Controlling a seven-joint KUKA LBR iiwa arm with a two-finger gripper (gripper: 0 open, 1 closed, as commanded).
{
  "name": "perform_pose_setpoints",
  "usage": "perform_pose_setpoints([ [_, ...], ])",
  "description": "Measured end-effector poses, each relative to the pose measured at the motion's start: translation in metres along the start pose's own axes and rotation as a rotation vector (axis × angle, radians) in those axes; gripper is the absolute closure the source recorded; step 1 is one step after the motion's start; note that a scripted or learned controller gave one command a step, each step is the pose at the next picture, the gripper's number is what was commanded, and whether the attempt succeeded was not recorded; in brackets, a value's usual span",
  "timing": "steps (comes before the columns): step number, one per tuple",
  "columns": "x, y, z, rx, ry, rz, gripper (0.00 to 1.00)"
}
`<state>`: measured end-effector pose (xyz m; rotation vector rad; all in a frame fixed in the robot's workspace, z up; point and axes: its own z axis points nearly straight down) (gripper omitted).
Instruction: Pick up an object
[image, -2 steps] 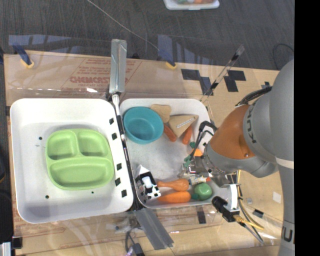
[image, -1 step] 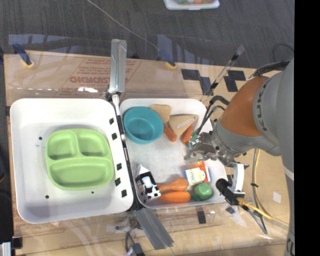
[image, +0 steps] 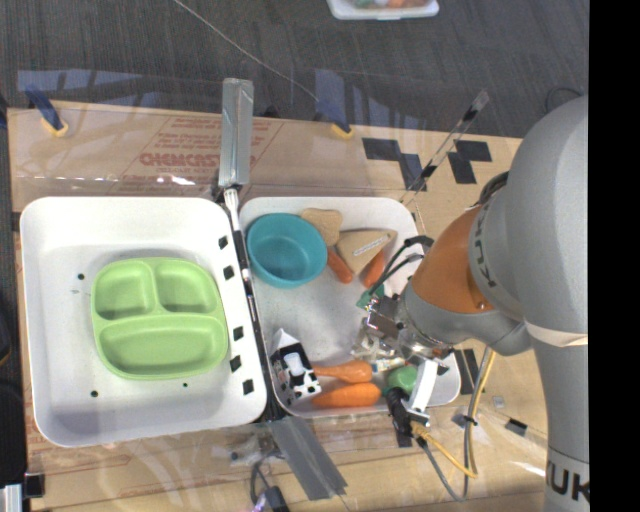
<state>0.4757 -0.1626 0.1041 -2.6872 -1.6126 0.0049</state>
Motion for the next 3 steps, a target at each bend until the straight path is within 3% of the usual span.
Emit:
perform_pose_setpoints([
  [1,0.001,0.001,-0.010,0.001,0.002,-0.007,1.00],
  [2,-0.012,0.008,0.011,-0.003,0.003,-0.185,1.00],
  [3,0.053,-0.025,-0.097,-0.010,0.004,0.025,1.00],
])
